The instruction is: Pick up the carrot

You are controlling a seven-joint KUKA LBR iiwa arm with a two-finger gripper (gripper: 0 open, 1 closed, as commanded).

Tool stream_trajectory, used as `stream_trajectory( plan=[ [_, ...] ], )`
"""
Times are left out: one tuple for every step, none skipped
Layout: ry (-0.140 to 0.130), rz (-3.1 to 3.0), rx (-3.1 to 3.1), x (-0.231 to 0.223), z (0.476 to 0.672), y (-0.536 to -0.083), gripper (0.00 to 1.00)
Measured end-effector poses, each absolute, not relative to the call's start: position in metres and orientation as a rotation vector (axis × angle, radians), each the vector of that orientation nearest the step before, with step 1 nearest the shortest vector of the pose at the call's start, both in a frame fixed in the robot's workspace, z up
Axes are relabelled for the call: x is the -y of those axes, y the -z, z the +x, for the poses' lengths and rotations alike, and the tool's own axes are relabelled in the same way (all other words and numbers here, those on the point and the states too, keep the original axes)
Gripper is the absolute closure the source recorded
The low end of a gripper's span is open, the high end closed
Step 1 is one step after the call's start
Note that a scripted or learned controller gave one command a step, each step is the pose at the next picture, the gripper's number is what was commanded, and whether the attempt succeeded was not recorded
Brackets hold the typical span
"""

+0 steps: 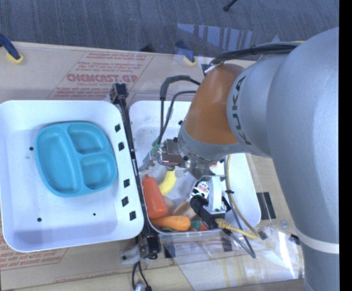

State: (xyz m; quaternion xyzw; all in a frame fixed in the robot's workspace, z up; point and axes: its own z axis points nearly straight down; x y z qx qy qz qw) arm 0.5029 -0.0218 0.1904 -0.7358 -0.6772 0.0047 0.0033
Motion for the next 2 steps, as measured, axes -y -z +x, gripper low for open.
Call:
stream_trajectory(
  plan=[
    [-0.01, -2.442, 1.973, 0.022, 0.535, -0.236, 0.0],
    [-0.002, -2.519, 1.875, 0.059, 0.504, -0.278, 0.0]
  ],
)
